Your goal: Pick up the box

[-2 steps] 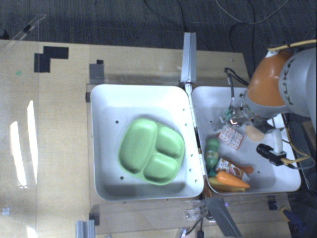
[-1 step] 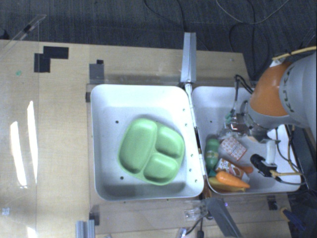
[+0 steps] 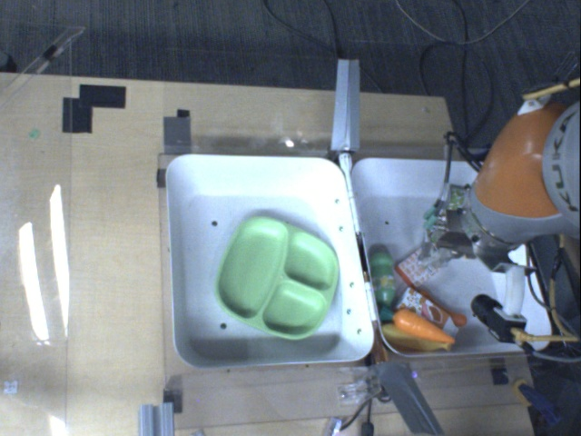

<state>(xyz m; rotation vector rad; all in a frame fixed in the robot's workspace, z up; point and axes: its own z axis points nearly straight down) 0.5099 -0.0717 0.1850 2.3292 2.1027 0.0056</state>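
While the box (image 3: 428, 296) lies flat in the right bin (image 3: 399, 175), near the bin's front wall and a little left of its middle, its length runs at a slant, from an upper-left end to a lower-right end. It is white and red with orange print. The gripper (image 3: 442, 240) hangs over the box's upper-left end, very close to it; whether it touches the box cannot be told, and the view does not show whether the pincer is wide or narrow. No part of the box can be seen lifted off the bin floor.

Just in front of the box lies a carrot (image 3: 423, 325), orange, touching or nearly touching the box's lower edge. Under the carrot, against the front wall, sits a yellow fruit (image 3: 402, 339). To the left of the box, along the wall shared by the bins, lies a green item (image 3: 382, 269), too small to name.

Behind the gripper the arm (image 3: 522, 171) comes in from the right, its orange band broad above the grey wrist.

Beside it, the left bin (image 3: 195, 243) holds a green plate (image 3: 280, 278) with three compartments, set near its middle and turned at a slant. Both bins rest on a pale bench (image 3: 100, 271), with a metal post (image 3: 347, 107) standing behind the gap between them.
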